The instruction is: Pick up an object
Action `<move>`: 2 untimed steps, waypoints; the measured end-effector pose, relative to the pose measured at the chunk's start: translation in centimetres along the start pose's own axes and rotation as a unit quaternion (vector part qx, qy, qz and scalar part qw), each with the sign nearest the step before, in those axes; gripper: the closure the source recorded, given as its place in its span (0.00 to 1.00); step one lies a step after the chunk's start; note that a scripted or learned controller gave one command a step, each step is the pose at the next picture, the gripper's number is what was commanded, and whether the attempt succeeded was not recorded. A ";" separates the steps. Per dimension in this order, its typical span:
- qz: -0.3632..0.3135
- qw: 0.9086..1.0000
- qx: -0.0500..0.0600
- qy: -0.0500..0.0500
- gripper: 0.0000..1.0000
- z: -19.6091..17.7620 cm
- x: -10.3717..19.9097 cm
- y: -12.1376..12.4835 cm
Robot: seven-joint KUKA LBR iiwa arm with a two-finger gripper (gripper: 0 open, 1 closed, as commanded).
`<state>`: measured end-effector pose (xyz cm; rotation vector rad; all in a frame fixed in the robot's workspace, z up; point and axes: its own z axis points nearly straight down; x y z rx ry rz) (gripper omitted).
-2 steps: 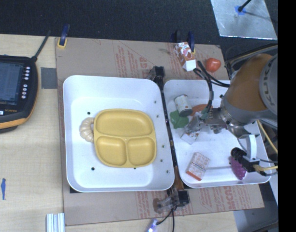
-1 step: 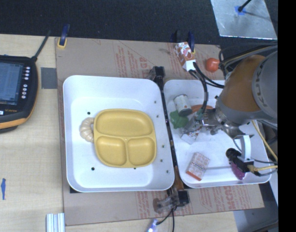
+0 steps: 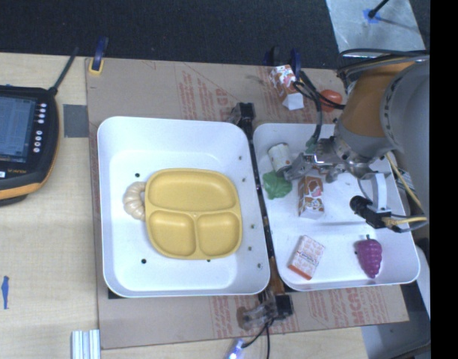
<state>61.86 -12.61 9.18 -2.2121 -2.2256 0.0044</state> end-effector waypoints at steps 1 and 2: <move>0.001 1.000 0.000 0.000 0.00 0.0 0.9 -2.7; 0.000 1.000 0.001 0.000 1.00 -1.0 0.8 -2.7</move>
